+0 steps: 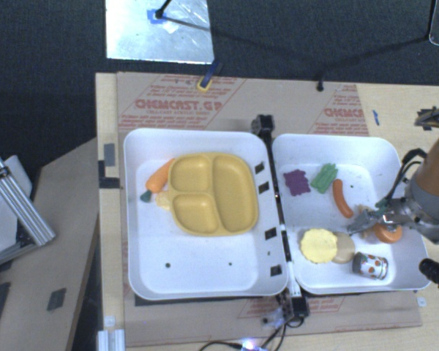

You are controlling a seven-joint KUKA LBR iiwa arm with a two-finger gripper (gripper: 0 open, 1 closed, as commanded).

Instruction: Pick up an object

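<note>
So the gripper [360, 221] is down in the right bin [366, 152], coming in from 3 o'clock, with its tips over the gap between the sausage [342, 198] and the tan round piece [344, 248]. Honestly can't tell how far open it is or whether it's got anything; the tips are a grey blur from up here. There's an orange round thing [388, 233] tucked right under the wrist at about 4 o'clock from the tips, touching or nearly so.

Rest of that bin: purple piece [297, 182] and green piece [324, 178] up around 11 o'clock of the gripper, yellow disc [319, 246] at 7 o'clock touching the tan piece, and a small can [370, 266] lying at 5 o'clock.

The left bin [154, 269] has the yellow 3-compartment tray [208, 194], with a carrot [159, 176] against its 9 o'clock edge.
</note>
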